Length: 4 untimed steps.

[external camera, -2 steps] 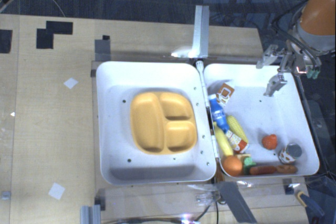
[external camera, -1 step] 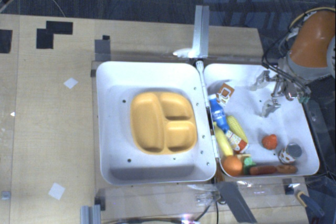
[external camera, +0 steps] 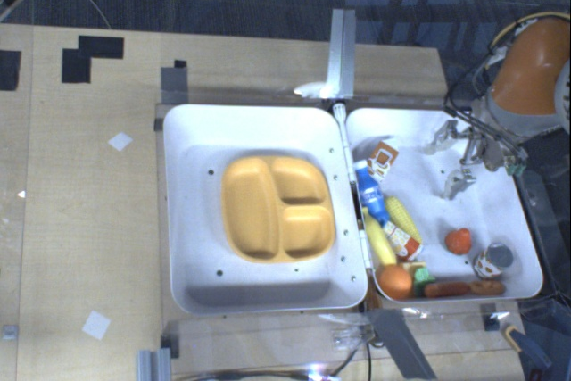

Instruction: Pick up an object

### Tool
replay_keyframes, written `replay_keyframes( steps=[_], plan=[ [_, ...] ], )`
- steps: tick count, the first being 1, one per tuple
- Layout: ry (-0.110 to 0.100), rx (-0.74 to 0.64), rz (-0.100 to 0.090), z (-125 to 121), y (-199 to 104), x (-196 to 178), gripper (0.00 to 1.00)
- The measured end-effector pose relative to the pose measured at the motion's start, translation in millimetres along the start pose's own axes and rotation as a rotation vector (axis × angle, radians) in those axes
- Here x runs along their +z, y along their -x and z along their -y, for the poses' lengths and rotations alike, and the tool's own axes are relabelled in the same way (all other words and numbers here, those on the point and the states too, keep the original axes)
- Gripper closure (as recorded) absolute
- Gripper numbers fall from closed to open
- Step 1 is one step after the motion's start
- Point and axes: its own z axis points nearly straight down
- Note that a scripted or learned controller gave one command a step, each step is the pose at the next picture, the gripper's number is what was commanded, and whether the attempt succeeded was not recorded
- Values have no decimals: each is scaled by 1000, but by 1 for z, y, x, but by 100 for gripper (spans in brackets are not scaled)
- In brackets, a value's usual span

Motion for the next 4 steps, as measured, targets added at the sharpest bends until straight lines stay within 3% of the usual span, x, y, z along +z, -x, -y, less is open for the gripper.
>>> replay_keyframes(
  steps=[1, 2, 3, 4],
  plan=[
    [0, -256, -1, 0, -46, -29, 0],
    [3, -391, -5, -4, -98, -16, 0],
    [0, -357, 1, -9, -143, -1, 0],
    [0, -12, 1, -9, -80, 1, 0]
  ],
)
